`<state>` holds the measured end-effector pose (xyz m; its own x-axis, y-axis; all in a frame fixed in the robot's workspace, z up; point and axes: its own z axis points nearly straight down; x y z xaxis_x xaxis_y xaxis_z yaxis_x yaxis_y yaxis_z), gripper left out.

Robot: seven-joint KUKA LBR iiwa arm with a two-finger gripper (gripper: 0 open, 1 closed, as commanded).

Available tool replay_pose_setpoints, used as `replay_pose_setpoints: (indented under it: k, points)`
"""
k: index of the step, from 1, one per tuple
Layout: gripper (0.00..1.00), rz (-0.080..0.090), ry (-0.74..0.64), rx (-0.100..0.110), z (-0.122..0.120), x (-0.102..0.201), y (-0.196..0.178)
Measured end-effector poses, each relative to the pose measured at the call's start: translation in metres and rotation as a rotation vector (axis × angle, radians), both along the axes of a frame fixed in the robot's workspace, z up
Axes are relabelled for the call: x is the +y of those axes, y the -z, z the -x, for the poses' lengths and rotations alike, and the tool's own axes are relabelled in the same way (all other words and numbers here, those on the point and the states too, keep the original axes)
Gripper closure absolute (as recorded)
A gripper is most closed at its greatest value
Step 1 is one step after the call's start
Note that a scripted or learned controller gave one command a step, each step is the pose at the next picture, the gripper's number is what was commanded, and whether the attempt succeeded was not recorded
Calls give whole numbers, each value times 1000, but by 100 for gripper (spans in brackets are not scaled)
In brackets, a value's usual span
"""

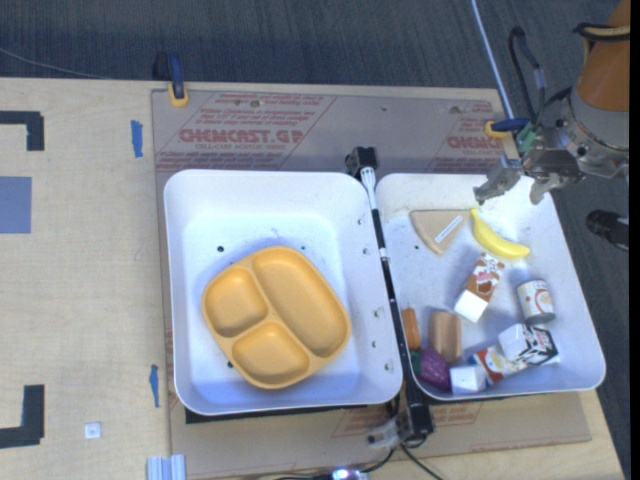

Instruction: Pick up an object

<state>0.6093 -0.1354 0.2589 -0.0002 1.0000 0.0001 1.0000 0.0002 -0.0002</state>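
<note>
Camera view | gripper (513,188) fingers apart — empty | banana (497,239) long axis runs upper-left to lower-right

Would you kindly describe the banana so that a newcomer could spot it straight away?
Start at the right-hand white bin, the one crowded with small items. Near its far edge, beside a tan wedge, lies the banana: the one curved, bright yellow thing there.
</note>
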Motion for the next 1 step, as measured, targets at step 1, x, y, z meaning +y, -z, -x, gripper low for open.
replay_pose_setpoints:
  k: [1]
  points:
    - [0,-1,1,3,9,6,143]
